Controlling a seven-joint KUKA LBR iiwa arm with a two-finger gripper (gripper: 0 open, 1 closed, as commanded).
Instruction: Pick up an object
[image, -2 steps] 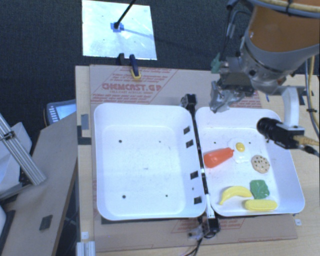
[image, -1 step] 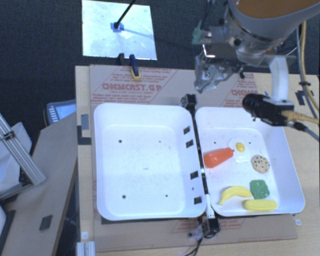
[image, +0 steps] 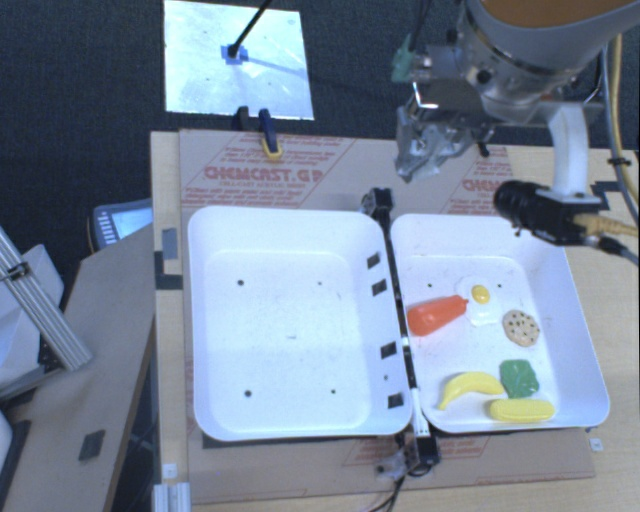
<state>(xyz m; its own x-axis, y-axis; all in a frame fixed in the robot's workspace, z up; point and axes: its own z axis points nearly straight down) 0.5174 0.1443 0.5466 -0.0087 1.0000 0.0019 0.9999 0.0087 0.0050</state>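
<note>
While the gripper hangs above the far edge of the right bin (whether it grips anything I cannot tell), nothing looks picked: carrot, banana and cookie all lie inside.

Light falls bright and even from overhead, a little cool in tone. The two white bins glare nearly to blankness — their walls barely show. Shadows are soft and faint. A reflective sheet at top gleams patchily. The arm is blurred — the whole frame is grainy and soft.
</note>
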